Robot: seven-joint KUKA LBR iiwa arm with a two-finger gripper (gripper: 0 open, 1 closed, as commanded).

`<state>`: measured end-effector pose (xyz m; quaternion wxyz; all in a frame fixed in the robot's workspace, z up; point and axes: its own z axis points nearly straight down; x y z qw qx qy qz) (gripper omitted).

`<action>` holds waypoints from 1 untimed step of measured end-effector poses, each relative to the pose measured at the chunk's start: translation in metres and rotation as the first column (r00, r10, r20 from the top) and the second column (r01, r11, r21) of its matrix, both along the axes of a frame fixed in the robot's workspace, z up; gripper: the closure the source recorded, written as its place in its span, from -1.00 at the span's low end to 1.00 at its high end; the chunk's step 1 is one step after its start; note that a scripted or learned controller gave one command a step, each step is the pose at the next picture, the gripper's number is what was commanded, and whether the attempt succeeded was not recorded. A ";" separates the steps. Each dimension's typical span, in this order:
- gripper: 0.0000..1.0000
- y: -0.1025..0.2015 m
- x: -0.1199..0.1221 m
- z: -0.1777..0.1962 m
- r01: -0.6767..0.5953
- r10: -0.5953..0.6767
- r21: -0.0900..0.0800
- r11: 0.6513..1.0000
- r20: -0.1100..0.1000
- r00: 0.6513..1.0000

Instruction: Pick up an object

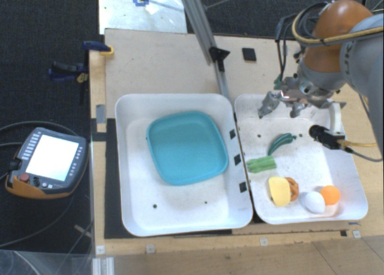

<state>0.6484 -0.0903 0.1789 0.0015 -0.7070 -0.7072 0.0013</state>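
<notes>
My gripper [282, 109] hovers over the back of the right bin [347, 169], open, with nothing between its fingers. Below it in that bin lie a dark green curved pod [281, 142] and a light green block [261, 164]. Nearer the front edge sit a yellow block [278, 190] against a brown piece [293, 188], a white egg [312, 202] and an orange ball [330, 194]. All of these things are apart from the gripper.
The left bin [138, 202] holds a teal square plate [186, 147]. A grey pole [201, 18] slants down to the bench behind the bins. A pendant with a screen [48, 161] lies on the floor at the left.
</notes>
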 end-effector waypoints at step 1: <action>-1.00 -0.001 -0.007 -0.061 0.000 0.000 0.000 1.000 0.000 1.000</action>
